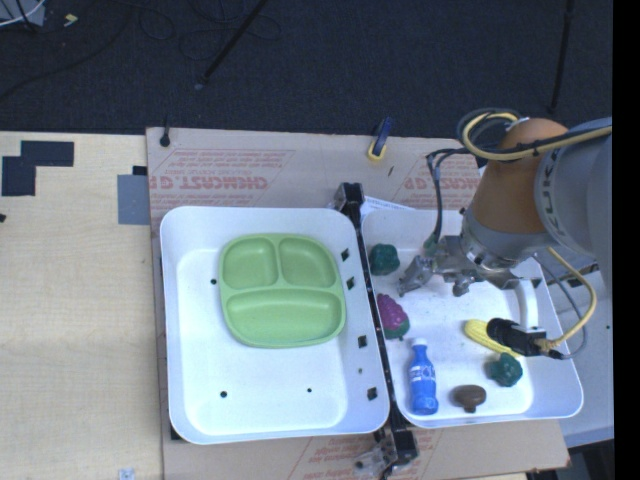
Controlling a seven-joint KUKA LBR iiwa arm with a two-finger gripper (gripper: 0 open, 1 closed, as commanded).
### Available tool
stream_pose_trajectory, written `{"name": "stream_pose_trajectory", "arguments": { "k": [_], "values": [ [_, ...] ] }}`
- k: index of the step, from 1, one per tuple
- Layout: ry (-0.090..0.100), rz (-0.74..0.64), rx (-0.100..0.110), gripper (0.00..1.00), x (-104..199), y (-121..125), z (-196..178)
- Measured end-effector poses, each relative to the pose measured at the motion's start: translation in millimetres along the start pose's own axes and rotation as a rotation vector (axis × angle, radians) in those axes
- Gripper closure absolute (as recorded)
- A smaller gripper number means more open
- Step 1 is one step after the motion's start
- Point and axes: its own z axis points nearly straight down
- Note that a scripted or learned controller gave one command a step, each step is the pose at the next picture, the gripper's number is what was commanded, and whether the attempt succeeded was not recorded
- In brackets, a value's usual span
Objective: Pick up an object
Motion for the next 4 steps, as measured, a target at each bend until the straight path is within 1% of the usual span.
{"name": "stream_pose_trajectory", "arguments": {
  "k": [1, 2, 3, 4],
  "values": [
    [-0.001, 0.0, -0.006, 0.0, 2, 0, 40],
    [0.001, 0.004, -0.004, 1.0, 1, 0, 30],
    [-0.001, 0.006, -0.01, 1.0, 2, -4, -11],
    [-0.002, 0.009, -0.011, 1.0, -4, -9, -53]
  ]
}}
